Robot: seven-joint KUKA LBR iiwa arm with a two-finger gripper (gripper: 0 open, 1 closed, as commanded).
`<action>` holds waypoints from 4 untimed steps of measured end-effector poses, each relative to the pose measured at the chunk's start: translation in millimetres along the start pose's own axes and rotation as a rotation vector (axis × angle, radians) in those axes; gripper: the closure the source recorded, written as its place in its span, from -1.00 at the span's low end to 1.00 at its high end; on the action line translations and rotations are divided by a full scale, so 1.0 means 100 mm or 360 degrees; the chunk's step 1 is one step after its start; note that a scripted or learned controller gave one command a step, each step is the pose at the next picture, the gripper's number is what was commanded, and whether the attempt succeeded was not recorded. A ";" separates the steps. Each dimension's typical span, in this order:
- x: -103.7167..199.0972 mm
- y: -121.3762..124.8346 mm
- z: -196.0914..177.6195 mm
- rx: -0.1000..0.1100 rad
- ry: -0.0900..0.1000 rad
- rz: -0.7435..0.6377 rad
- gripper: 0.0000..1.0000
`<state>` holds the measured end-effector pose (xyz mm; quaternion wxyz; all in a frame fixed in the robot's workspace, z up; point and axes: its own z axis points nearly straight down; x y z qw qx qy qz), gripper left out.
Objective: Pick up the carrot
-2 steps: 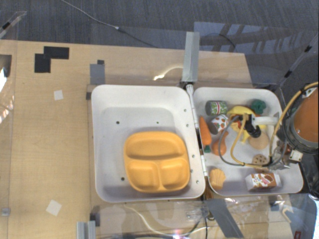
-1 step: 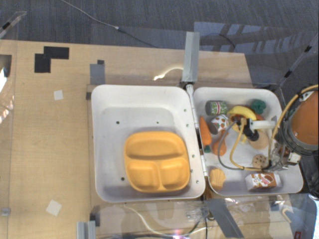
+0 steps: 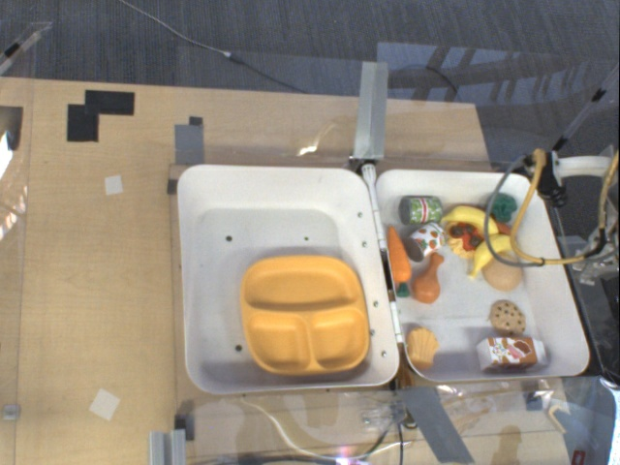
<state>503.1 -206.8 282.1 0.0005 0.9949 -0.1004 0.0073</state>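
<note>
The carrot [image 3: 397,257] is a slim orange toy with a dark green stub at its near end. It lies lengthwise in the right bin [image 3: 567,332], tight against that bin's left wall. A drumstick [image 3: 427,279] lies just to its right, and a grey-and-white round toy [image 3: 423,241] touches its upper part.
The right bin also holds a green can [image 3: 420,209], a banana [image 3: 473,223], a cookie [image 3: 506,315], a lying labelled can [image 3: 508,353] and a ridged yellow pastry [image 3: 421,343]. A yellow cable [image 3: 511,223] loops over the bin's far right. A yellow divided plate [image 3: 305,313] sits in the left bin [image 3: 208,260].
</note>
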 end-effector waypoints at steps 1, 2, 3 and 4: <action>-0.05 -0.61 0.04 0.0007 -0.0020 0.0193 1.00; 0.35 -0.09 1.23 0.0008 -0.0035 0.0000 1.00; -0.14 -0.05 1.57 0.0002 -0.0030 0.0074 1.00; 0.06 -0.02 -0.07 0.0001 -0.0001 0.0018 1.00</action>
